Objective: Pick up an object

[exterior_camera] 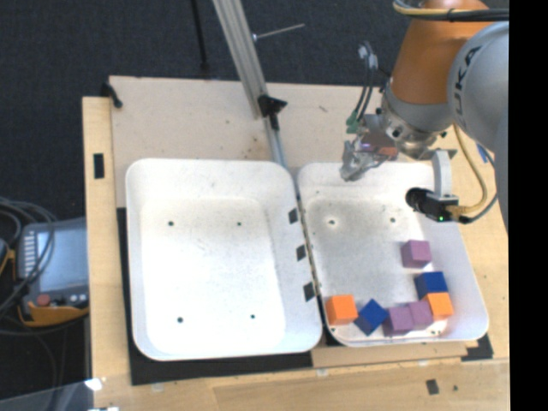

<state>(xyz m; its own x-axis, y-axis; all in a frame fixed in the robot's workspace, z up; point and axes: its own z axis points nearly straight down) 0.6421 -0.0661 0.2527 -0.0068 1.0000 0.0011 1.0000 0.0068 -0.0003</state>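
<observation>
Task's things = small blocks, all in the right bin [479, 311], bunched along its near edge and right side: lone purple block [417, 253] highest up, blue block [431, 282] and orange block [440, 304] below it by the right wall, then a row along the near rim w/ two purple blocks [409, 318], a tilted blue block [372, 316] and an orange block at the left end [342, 308]. None has a real long axis, roughly cube-shaped. Gripper [355, 166] hangs at the far rim of the right bin, near its far-left corner; can't tell how wide it stands, too small/blurred, and no block is between its tips. So blocks lie toward the viewer and to the right of it, well apart; lone purple block is nearest and has open floor on its left and far sides, prob the easiest pick. The row blocks touch each other and hug the near wall = little room. Left bin [137, 229] sits alongside on the counter [171, 118].
</observation>
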